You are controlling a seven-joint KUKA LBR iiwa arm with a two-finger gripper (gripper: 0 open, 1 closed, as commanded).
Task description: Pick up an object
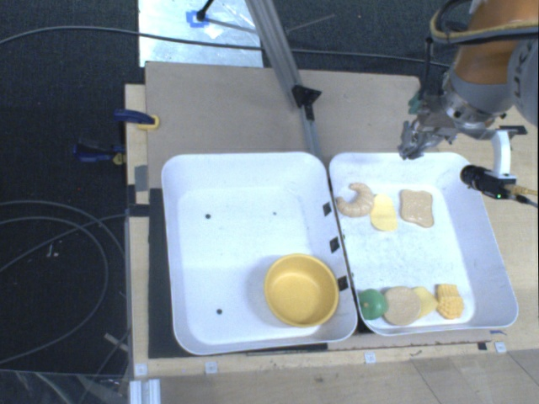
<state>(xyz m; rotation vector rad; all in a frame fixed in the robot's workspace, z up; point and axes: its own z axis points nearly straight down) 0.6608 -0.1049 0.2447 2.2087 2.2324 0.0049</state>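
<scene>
My gripper hangs over the far rim of the right bin, its tips pointing down, with nothing visible between them. Below it in that bin lie a tan croissant-shaped piece, a pale yellow slice and a beige toast-like piece. Along the near side sit a green round piece, a tan disc and an orange waffle-like piece. A yellow bowl rests in the left bin.
A slanted grey pole with a black clamp crosses above the bins' far edge. A black cylinder juts in at the right bin's right rim. Cables lie on the dark floor to the left.
</scene>
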